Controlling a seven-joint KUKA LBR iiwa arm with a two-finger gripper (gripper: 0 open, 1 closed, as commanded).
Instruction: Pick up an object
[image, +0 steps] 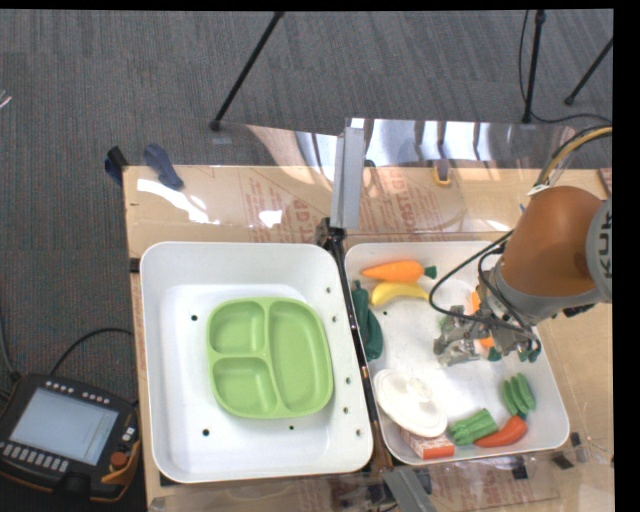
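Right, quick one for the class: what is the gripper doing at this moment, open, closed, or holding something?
Gripper: cannot be told; it sits low over the right bin, with nothing seen held.

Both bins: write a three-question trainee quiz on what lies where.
1. True or false: the green tray lies in the left bin.
2. Which toy touches the carrot in the right bin? A) banana B) cup C) spoon
3. Fill in: the gripper hovers over the ____ bin.

Key: 1 true. 2 A, the banana. 3 right.
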